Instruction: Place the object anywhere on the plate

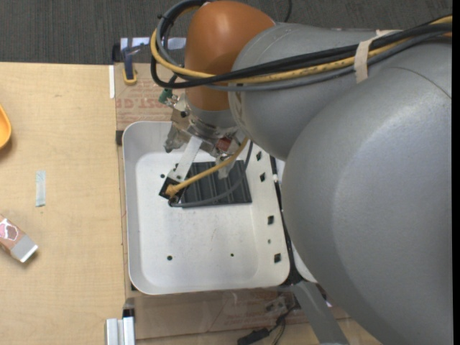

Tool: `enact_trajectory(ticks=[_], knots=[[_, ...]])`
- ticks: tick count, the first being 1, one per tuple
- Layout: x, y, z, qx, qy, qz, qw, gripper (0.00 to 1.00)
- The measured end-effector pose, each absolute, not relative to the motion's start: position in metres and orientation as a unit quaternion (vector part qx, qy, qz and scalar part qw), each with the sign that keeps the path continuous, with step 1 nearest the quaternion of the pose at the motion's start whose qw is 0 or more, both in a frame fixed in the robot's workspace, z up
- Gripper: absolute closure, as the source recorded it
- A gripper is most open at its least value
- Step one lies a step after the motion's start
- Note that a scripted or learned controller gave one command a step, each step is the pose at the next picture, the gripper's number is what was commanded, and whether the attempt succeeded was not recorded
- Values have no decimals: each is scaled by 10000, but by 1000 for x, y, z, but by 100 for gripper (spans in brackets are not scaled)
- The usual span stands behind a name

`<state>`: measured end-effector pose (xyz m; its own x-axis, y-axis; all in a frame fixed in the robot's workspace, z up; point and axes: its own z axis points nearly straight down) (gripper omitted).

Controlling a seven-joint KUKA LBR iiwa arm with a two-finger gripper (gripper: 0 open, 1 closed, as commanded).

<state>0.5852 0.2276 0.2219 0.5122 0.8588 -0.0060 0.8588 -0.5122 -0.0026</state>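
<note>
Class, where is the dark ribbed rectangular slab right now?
In the camera view, the dark ribbed rectangular slab lies flat in the shallow white bin's upper half, just below the gripper.

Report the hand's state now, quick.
The hand: cannot be told whether open or closed. It hangs above the bin, by a dark ribbed slab.

The arm (359, 192) is grey with an orange band (223, 42). Its cables (316, 65) are yellow and black. The bin (201, 261) is white with small black dots. A flat black thing (215, 187) in it has thin lines. The bench (65, 121) is light brown.
</note>
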Motion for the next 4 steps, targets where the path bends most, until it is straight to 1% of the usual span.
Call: enact_trajectory(ticks=[1,2,3,4], knots=[[643,227,243,9642,2653,-11,6,0],[627,226,144,9940,1095,-8,8,0],[649,196,89,9952,979,-43,7,0],[649,193,99,9954,959,-40,13,100]])
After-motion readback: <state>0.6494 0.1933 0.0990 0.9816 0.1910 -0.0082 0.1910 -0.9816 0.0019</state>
